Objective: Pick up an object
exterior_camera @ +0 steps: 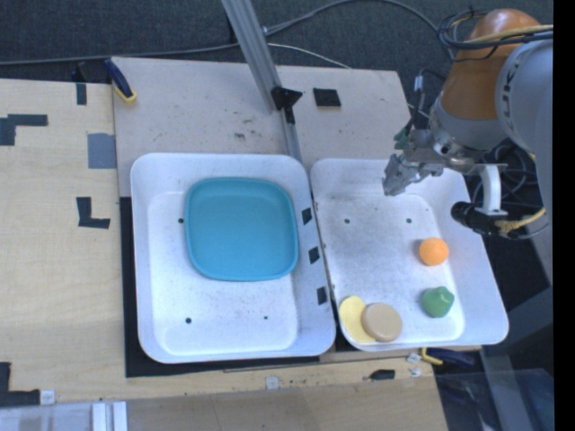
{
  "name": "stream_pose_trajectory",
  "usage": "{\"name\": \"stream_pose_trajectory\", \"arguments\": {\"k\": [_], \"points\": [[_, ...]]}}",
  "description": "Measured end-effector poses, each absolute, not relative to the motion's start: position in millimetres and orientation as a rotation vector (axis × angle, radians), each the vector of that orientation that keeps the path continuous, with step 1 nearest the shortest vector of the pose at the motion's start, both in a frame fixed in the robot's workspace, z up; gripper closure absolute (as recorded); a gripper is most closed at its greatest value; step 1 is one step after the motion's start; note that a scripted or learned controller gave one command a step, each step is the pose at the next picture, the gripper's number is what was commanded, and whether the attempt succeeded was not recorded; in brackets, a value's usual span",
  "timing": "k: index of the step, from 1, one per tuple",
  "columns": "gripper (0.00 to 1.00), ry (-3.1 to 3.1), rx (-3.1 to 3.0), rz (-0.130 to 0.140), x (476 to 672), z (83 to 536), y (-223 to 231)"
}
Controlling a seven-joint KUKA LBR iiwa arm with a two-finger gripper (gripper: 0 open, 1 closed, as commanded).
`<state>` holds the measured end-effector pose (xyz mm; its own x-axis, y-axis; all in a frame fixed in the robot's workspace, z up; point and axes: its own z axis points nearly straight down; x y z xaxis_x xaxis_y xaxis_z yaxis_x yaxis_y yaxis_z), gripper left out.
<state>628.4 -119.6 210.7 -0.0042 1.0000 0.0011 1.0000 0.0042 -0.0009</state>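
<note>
While the hand (396,183) hangs over the right bin's (377,232) far edge — grip state unclear | orange ball (433,252) near right edge — untouched

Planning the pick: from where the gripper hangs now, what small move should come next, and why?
Probably shift the gripper toward the near end of the right bin to hang over the orange ball. The gripper sits over the bin's bare far end, and the ball lies apart from the other objects.
</note>
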Motion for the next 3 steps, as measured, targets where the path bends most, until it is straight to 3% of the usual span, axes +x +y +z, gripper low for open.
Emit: {"name": "stream_pose_trajectory", "arguments": {"k": [3], "points": [[1.00,-2.225,-2.216,0.000,658.8,225.5,33.7]]}}
